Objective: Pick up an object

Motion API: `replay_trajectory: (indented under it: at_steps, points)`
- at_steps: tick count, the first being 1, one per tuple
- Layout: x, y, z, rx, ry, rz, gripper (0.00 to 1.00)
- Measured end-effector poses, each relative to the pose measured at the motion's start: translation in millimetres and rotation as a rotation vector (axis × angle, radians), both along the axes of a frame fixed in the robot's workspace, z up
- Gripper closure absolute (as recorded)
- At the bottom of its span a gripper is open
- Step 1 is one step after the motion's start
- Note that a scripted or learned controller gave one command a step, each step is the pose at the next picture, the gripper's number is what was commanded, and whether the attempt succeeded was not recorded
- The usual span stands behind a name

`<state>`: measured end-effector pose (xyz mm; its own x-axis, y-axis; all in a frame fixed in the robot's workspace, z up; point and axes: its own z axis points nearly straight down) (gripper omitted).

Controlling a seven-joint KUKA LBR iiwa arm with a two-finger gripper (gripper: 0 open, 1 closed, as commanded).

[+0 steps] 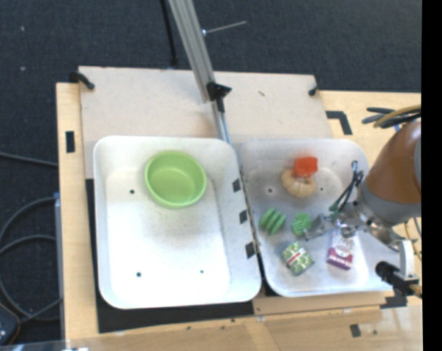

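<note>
Clutter fills the right bin point(276, 287): an orange block point(306, 166) touching a beige lump point(299, 183), two green ridged pieces point(273, 221) and point(301, 223), a green and red wrapped cube point(297, 257), and a small purple and white packet point(341, 256); the left bin point(115, 269) holds a green bowl point(176, 179). Arm reaches in from the right, and the gripper point(332, 221) hangs low between the second green piece and the packet, just above the packet; whether it is wide or narrow I cannot tell. Nearest candidate looks to be the packet, probably light and a bit crinkly, likely to slip; I'd take it across its narrow sides. The ridged pieces look rubbery and easier to grip.
</note>
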<state>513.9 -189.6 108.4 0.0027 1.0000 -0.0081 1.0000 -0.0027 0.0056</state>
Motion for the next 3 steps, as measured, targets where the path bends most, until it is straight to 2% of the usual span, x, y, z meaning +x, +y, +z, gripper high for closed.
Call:
replay_trajectory:
  at_steps: [1, 2, 3]
  points:
    - [2, 0, 13, 0.004, -0.006, -0.005, 1.00]
    - [6, 10, 67, 0.007, -0.002, 0.007, 1.00]
    - [8, -1, 117, 0.006, -0.002, 0.007, 1.00]
